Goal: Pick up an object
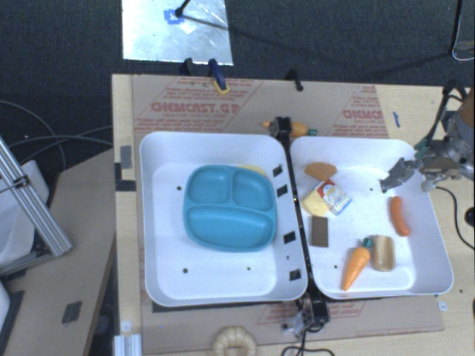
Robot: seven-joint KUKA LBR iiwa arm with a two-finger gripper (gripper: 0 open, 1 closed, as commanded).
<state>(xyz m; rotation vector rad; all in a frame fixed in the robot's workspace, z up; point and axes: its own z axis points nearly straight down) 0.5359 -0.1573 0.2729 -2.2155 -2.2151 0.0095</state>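
Note:
The right bin (430,273) holds several toy foods. An orange sausage (399,216) lies near its right wall, with a tan cylinder (383,252) and a carrot (355,267) in front of it. A brown bun (320,170), a red-and-white packet (334,196), a yellow wedge (314,205) and a dark brown slab (319,231) sit along the bin's left side. My gripper (410,179) hangs over the bin's far right corner, just above and behind the sausage. It is open with nothing between its fingers.
The left bin (163,273) carries a blue divided plate (230,206) with a yellow piece (254,169) tucked behind it. A yellow-orange object (298,130) lies beyond the bins' divider. A pale ring (236,341) rests at the bench's front edge.

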